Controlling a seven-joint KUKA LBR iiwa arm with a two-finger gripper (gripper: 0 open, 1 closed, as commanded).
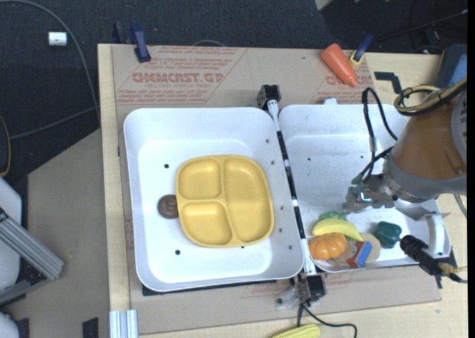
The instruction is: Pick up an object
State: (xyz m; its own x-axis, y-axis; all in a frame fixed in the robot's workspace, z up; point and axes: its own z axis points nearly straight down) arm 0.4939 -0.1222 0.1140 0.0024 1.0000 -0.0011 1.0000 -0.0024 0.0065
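- Yellow banana lies in the near corner of the right bin, touching an orange round fruit just in front of it.
- Beside the orange fruit, away from the left bin, sit a small red and blue piece and, past it, a dark green object; all four cluster along the right bin's near wall.
- Grey tool hangs over the right bin just above the banana; whether its fingers are apart or together cannot be told, and nothing is seen between them.
- Orange-banded arm reaches in over the right bin's far side, with black cables looping along it.
- Left bin holds a yellow three-compartment plate, with a brown round object touching the plate's outer edge.
- Cardboard on the table behind the left bin reads "CHEMCAST GP" in red print; the smaller lines are too fine to read.
- An orange carrot-like object lies on the table behind the right bin.
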